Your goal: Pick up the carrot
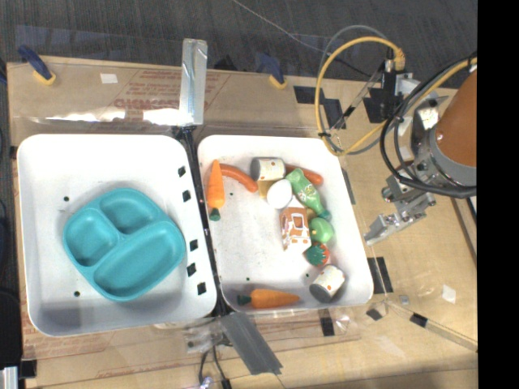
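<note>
An orange carrot (215, 187) with a green stem end lies along the left wall of the right bin (243, 266). A second carrot (273, 299) rests against that bin's front wall. A curved orange piece (240, 177) lies next to the first carrot. My gripper (394, 220) hangs outside the right bin, over the bench beyond its right wall, well away from both carrots. Nothing is visible in it.
The right bin also holds a grey-white can (268, 168), a white egg (279, 193), a green bottle (307, 191), a small orange-white box (296, 227), a green fruit (323, 230) and a white cup (328, 282). A teal divided plate (123, 241) lies in the left bin (49, 160). Cables (349, 96) loop behind the arm.
</note>
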